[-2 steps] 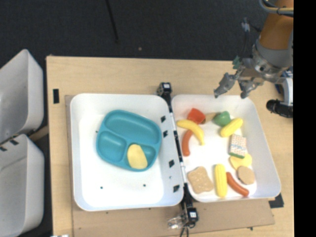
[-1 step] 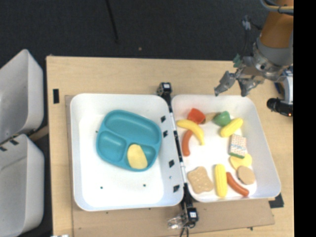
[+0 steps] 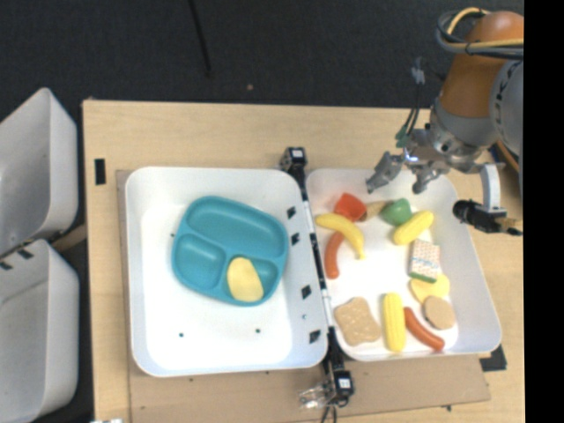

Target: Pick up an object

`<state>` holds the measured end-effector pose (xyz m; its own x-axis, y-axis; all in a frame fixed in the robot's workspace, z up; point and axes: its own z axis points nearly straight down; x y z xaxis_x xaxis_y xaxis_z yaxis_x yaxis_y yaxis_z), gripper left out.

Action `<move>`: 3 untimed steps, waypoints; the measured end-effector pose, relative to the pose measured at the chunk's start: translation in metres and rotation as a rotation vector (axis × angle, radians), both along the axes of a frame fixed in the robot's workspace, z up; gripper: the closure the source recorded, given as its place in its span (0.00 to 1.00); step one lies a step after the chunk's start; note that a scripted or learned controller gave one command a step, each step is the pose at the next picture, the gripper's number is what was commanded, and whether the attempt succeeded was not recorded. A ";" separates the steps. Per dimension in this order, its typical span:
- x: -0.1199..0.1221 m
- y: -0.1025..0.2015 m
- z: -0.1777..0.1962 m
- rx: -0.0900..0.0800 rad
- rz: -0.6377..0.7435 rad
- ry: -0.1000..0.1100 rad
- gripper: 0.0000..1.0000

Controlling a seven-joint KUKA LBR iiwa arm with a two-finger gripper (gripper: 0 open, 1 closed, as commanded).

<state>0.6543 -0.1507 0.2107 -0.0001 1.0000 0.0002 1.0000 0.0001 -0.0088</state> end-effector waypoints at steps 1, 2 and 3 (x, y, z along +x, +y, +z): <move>0.002 0.005 -0.064 0.000 0.003 0.000 0.00; 0.006 0.006 -0.108 0.002 0.001 -0.015 0.00; 0.007 0.004 -0.093 0.002 0.003 -0.010 1.00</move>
<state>0.6616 -0.1471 0.1181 -0.0031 1.0000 0.0020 1.0000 0.0031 0.0014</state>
